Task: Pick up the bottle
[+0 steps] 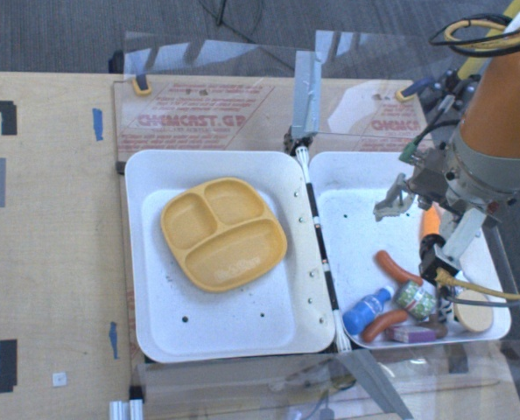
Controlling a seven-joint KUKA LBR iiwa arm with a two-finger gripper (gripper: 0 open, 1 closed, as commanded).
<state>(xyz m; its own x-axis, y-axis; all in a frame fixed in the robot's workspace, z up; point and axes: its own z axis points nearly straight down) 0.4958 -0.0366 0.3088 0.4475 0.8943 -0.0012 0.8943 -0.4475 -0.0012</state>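
One blue bottle is laid on its side in the near left corner of the right bin. A red sausage is laid along that bin's near wall. The gripper is held over the bin's far half, and nothing is seen gripped in it. How far it is opened cannot be told.

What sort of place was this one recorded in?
Probably a robotics lab, not a kitchen: an arm over the right bin, beside a left bin, a plywood bench with tape marks, and cables on carpet.
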